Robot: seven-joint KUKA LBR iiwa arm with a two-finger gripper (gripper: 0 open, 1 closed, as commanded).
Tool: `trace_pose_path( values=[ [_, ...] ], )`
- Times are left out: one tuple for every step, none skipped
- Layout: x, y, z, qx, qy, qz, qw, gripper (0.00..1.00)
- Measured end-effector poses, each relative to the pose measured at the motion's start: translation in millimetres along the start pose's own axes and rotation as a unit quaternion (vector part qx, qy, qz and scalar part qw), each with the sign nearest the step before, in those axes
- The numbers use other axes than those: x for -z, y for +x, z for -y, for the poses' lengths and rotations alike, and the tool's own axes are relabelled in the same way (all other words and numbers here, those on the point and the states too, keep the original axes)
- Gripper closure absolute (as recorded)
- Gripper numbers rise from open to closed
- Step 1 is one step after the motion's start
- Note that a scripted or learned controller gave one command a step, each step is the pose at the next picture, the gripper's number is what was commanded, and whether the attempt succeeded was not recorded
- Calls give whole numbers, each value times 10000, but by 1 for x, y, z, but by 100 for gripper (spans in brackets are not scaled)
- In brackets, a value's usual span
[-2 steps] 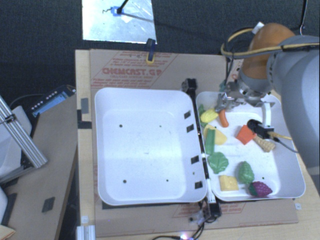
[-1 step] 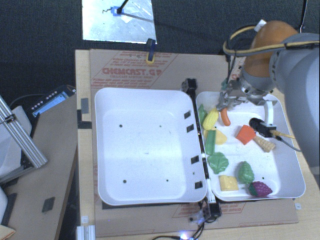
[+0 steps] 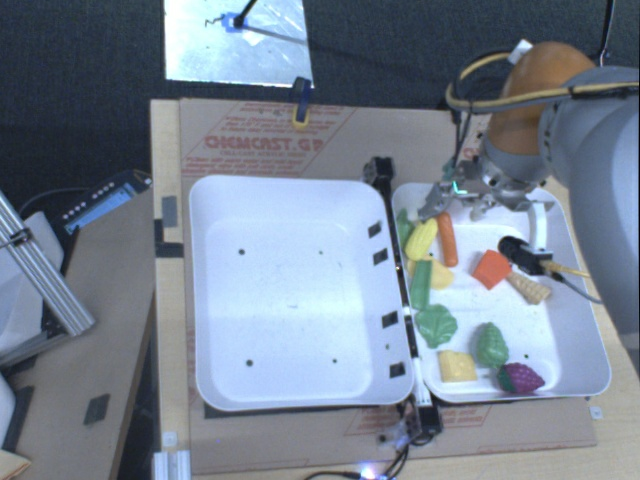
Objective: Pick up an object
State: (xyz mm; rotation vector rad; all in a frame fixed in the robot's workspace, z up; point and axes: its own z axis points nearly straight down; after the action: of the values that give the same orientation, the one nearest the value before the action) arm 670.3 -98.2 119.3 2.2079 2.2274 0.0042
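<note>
Gripper (image 3: pixel 452 200) low over the right bin's (image 3: pixel 585 353) far-left corner; finger state can't be told. Just below it lies the orange carrot (image 3: pixel 447 241), slim and smooth, touching the yellow corn (image 3: pixel 422 238).

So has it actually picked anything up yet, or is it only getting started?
Nothing looks picked up yet. The toy foods, such as the carrot, the corn and the orange block, all lie in the right bin. In hand: the arm is over that bin's far end, its pincer low near the carrot and corn. Left to do: grip one item and lift it.
</note>
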Motion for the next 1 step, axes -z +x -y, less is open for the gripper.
trace_pose_path(
  values=[
    [-12,13,1,-16,18,-5,10000,0]
  ],
)
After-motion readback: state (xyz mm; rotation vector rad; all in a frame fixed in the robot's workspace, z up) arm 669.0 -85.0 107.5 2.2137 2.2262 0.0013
